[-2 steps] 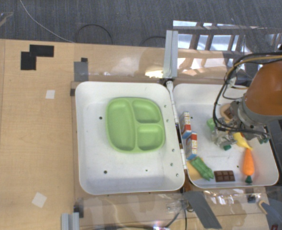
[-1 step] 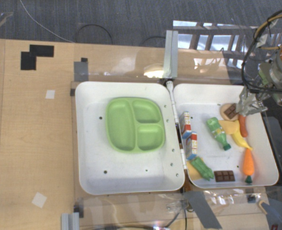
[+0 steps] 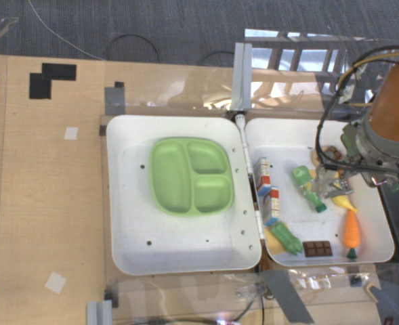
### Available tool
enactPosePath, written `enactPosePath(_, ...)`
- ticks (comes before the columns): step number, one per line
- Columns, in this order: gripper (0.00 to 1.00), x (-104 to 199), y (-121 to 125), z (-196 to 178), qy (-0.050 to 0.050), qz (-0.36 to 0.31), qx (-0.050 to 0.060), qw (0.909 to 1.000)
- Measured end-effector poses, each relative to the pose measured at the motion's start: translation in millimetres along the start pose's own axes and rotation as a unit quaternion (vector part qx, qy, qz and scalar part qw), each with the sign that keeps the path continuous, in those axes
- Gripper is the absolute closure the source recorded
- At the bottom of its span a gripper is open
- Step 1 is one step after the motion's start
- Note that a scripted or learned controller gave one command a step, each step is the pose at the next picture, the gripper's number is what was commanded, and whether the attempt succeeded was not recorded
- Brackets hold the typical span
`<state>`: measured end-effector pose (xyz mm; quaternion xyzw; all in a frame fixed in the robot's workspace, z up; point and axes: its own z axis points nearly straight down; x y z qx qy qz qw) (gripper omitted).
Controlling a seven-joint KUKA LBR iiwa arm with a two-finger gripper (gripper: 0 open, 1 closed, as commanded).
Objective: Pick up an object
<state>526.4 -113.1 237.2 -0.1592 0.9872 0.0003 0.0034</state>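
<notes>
Hand (image 3: pixel 333 181) low in right bin (image 3: pixel 287 137), just beside green bottle (image 3: pixel 308 187) and banana (image 3: pixel 343 201); cannot tell its grip state. Carrot (image 3: pixel 351 231), chocolate bar (image 3: pixel 317 250), tube (image 3: pixel 265 178) lie nearby. Green plate (image 3: pixel 190 175) sits in left bin (image 3: pixel 128 202).

Arm (image 3: pixel 392 114) reaching from right; wrist pointing down; gripper (image 3: pixel 331 183) low.

We find no readable text; red-and-white tube (image 3: pixel 265 179) in right bin (image 3: pixel 287 137) bears print too small to read
</notes>
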Motion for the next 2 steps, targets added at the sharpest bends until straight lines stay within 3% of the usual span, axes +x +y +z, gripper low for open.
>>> enactPosePath(1, 1.0, 6.2, 68.6, 49.5, 0.001, -0.022, -0.002, 0.9998)
enactPosePath(2, 1.0, -12.5, -21.9, -14.0, -0.001, -0.186, 0.003, 0.9826)
